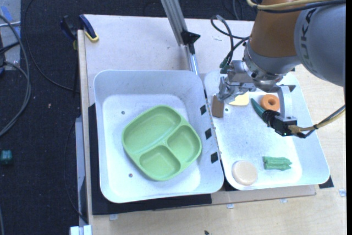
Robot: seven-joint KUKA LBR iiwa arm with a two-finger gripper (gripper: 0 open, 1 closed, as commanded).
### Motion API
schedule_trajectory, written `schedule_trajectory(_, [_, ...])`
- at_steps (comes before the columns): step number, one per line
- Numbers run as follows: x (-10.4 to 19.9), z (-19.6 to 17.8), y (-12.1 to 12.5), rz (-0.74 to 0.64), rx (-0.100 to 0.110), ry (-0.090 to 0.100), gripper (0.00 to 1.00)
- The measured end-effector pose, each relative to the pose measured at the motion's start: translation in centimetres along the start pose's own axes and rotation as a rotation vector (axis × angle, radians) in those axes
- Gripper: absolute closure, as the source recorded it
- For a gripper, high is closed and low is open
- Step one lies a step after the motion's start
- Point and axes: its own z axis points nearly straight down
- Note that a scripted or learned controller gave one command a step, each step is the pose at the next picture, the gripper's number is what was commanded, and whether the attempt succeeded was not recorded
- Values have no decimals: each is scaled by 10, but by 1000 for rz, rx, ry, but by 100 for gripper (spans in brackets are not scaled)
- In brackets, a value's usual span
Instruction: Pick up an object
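brown block (218, 108) looks like the pick target to me, sitting right under the gripper (226, 91) at the left edge of the right bin (308, 162), touching or nearly touching the fingertips. honestly can't tell if the fingers are spread or pinched, the wrist hides them.

going left to right: well off to the gripper's left is the left bin (110, 96) with one green divided tray (161, 142) in it. then the block below the gripper. just right of the gripper there's one pale yellow piece (240, 100), one dark green thing (257, 107) and one orange ring (269, 102), all bunched close together. further down-right, well apart from the gripper: one round cream disc (245, 172) and one green lumpy toy (276, 163).

what could go wrong: the block is jammed up by the bin wall, so a finger could land on the rim or just tip the block over instead of closing around it. the yellow piece is close enough to get nudged too.
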Motion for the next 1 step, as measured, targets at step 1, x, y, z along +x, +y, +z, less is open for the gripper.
schedule_trajectory(1, [54,20,1,0,3,0,100])
